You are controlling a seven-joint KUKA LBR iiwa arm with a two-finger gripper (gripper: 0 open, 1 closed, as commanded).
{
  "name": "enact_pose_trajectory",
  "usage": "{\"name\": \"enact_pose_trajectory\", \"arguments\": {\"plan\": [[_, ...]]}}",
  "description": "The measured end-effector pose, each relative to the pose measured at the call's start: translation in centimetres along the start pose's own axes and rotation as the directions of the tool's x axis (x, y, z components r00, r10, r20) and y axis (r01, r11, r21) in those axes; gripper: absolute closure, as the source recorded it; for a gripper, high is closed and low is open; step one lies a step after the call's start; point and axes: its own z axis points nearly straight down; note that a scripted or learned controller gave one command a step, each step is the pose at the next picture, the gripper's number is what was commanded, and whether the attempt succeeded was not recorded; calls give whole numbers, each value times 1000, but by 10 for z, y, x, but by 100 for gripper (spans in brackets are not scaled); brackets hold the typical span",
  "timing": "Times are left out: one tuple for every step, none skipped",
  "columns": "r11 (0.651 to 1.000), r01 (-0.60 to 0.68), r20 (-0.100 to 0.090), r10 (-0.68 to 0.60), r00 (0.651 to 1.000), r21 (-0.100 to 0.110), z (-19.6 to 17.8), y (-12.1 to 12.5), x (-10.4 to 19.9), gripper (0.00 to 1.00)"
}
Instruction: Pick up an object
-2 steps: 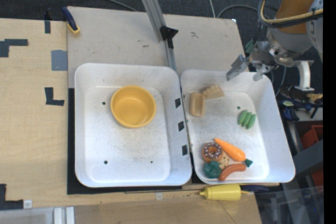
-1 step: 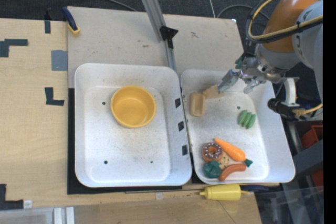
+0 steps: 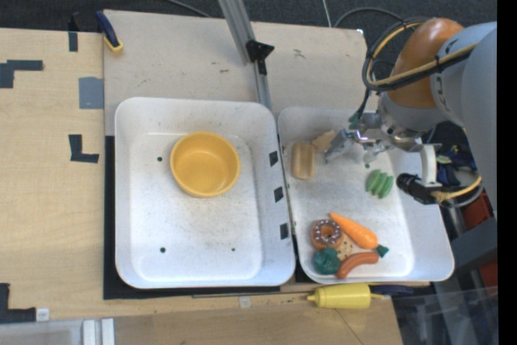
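Camera view is showing the tool (image 3: 354,143) hanging spread open, grasping nothing, just beside the bread slice (image 3: 303,161) in the right bin (image 3: 428,254).

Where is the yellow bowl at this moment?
The yellow bowl sits in the left bin, in its upper middle part, far from the toy food in the right bin.

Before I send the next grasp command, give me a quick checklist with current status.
1. Gripper over the right bin: ok.
2. Something between the gripper's fingers: cannot tell.
3. Target close by: ok, a tan bread piece lies just to its left in the camera view.
4. Green item apart from the bread: ok.
5. Carrot, donut and sausage crowded together at the near end: not ok for a clean pick.
6. Yellow bowl upright in the left bin: ok.
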Motion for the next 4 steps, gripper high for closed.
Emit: {"name": "enact_pose_trajectory", "arguments": {"plan": [[1000, 2, 1, -2, 1000, -6, -14, 2, 0, 100], [1000, 1, 1, -1, 1000, -12, -60, 9, 6, 100], [1000, 0, 2, 0, 1000, -13, -110, 10, -4, 100], [1000, 0, 1, 0, 1000, -8, -158, 9, -3, 100]]}}
